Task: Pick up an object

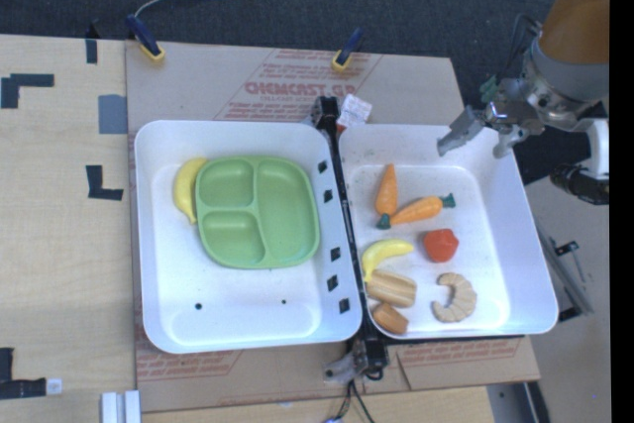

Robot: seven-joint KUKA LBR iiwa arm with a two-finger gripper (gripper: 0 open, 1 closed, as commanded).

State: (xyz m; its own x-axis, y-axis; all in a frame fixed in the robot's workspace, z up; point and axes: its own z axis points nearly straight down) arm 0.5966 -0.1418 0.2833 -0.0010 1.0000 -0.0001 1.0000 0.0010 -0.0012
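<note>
White bins [163, 213] sit on cardboard [287, 89] over a wooden bench [59, 213]; the end effector [480, 136] hangs open, holding nothing.

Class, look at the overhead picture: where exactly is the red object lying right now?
The red object lies in the right bin, just below the two carrots, right of a banana and above the croissant.

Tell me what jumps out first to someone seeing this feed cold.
The green tray in the left bin grabs the eye first, with a banana tucked against its left edge. Next comes the cluster of toy food in the right bin: two carrots, a red piece, a croissant. The gripper hangs over that bin's far right corner, holding nothing.
</note>
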